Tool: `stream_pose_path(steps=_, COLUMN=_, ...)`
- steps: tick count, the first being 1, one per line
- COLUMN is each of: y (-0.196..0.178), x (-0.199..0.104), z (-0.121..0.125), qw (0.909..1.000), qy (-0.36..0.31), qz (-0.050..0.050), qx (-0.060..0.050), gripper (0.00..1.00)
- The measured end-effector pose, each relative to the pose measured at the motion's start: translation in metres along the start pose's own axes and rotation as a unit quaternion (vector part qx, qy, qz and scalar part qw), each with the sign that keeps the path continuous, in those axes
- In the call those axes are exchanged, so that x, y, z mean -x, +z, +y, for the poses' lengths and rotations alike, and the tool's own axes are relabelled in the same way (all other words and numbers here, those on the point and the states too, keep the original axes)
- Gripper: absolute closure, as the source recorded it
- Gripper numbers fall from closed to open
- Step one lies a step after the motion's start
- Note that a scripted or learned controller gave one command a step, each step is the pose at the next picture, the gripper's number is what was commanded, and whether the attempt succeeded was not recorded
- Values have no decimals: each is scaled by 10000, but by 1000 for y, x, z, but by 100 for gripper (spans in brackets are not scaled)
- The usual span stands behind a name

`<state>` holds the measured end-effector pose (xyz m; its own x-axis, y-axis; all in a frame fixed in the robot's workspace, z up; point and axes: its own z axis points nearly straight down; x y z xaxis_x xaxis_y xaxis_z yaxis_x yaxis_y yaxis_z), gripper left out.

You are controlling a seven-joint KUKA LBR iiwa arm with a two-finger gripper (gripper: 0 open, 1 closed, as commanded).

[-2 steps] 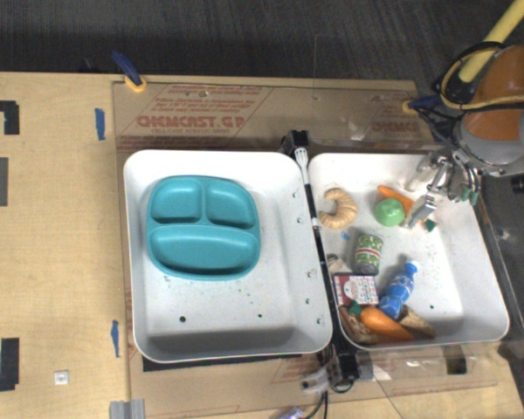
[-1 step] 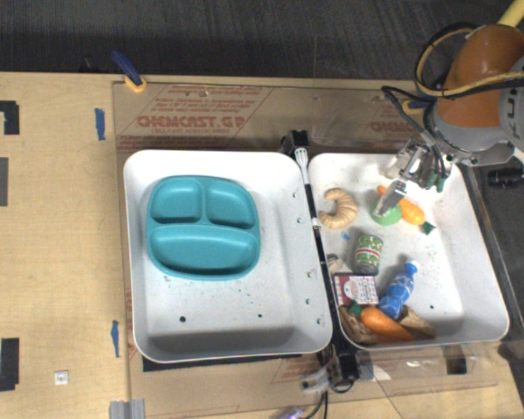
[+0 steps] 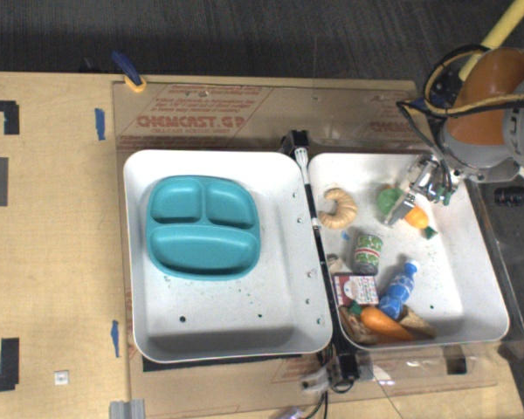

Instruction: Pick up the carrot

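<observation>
The pincer (image 3: 417, 201) hangs low over the far right part of the right bin (image 3: 480, 260), its metal fingers angled down toward the bin floor, with the grey arm and its orange band (image 3: 485, 94) rising behind it to the right. Whether those fingers are spread or pressed together I cannot tell; they blur into the things beneath them. Just under and to the right of the pincer lies a small orange piece with a green tip (image 3: 418, 218), and touching the pincer's left side is a green object (image 3: 389, 202) (its shape is too unclear to name).

The carrot (image 3: 386, 322) lies well apart from the pincer, down at the near end of the same bin and a little to the left, on its side against the bin's near wall. Between carrot and pincer stand a blue bottle (image 3: 398, 291), tilted, its lower end just beside the carrot, and a small can with a green label (image 3: 368, 253). A dark red packet (image 3: 355, 288) lies left of the bottle. A tan ring-shaped pastry (image 3: 338, 208) sits well left of the pincer.

Farther left, across the divider, the left bin (image 3: 218, 321) holds a teal sectioned plate (image 3: 203, 227). Both bins rest on the tan surface (image 3: 52, 234)
</observation>
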<state>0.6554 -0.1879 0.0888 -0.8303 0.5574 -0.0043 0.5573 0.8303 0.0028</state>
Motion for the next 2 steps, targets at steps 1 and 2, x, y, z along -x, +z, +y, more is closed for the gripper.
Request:
stream_pose_path(steps=1, y=0, x=-22, z=-32, qw=9940, qy=1093, qz=-10, qx=8, gripper=0)
stream_pose_path(steps=2, y=-14, x=-19, z=-30, qw=9942, qy=1073, qz=-65, qx=20, gripper=100)
